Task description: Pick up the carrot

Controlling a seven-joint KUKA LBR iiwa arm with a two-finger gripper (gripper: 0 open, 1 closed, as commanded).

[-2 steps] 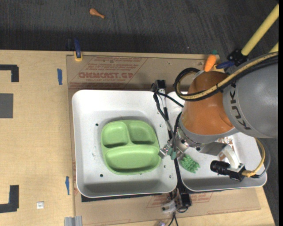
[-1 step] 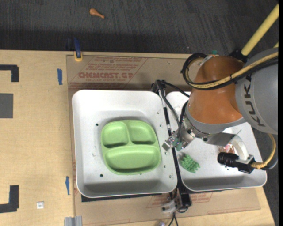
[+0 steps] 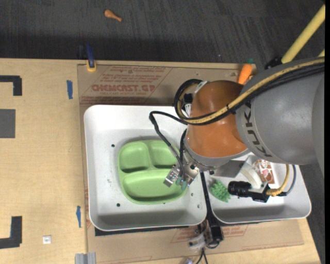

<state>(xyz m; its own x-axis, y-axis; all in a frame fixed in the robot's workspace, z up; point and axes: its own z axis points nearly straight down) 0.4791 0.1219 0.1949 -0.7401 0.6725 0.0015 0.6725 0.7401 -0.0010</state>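
My gripper [image 3: 178, 178] hangs low over the right edge of a green divided plate [image 3: 147, 172] in the left bin [image 3: 100, 154]. The arm's orange band and grey body cover the bins' middle divider and much of the right bin [image 3: 296, 206]. No carrot is plain to see in either bin. A small orange piece with a greenish tip [image 3: 246, 72] pokes out behind the arm at the bench's back edge; I cannot tell whether it is the carrot. Another small orange thing [image 3: 112, 15] lies on the dark floor beyond the bench.
In the right bin, a green knobbly toy [image 3: 219, 190] lies close to the divider and a white printed packet [image 3: 263, 170] sits under the arm. A blue and yellow clamp [image 3: 90, 56] holds the board at the back left.
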